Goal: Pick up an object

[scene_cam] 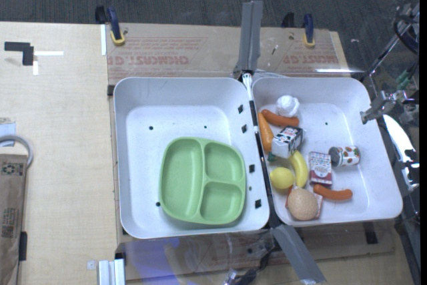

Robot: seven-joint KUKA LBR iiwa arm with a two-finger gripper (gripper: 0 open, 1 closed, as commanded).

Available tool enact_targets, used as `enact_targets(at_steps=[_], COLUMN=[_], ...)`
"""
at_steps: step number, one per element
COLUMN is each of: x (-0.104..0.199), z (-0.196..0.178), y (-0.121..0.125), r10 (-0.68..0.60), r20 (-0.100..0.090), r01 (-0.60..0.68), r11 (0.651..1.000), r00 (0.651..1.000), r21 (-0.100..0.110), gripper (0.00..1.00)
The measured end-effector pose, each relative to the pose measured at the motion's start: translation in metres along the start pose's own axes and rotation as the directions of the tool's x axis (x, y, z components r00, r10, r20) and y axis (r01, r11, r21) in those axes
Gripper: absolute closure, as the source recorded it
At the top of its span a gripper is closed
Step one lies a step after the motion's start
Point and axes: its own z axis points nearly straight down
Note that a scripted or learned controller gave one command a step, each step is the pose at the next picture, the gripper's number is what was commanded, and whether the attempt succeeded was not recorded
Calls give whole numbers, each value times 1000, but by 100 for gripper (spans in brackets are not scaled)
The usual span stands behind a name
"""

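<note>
Green plate (203, 180) in left bin (127, 163) — food toys fill right bin (373, 210).

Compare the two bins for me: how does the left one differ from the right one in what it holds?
The left bin holds one green divided plate; the right bin holds many small toy foods, among them a banana, lemon and can. The left bin's load lies flat and alone; the right bin's items crowd together. Both bins are shallow and white.

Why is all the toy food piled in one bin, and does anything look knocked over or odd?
Nothing looks damaged or spilled. The small can lies on its side in the right bin, and the milk carton sits tilted among the food. The green plate lies flat in the left bin.
</note>
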Motion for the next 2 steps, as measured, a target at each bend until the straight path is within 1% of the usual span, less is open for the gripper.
enact_targets(at_steps=[1,2], x=[62,41], z=[145,198], y=[-12,-3], r10=[-2,-89], r20=[-1,0], r01=[2,89], r11=[1000,996], r00=[1000,996], r21=[1,-3], gripper=[0,0])
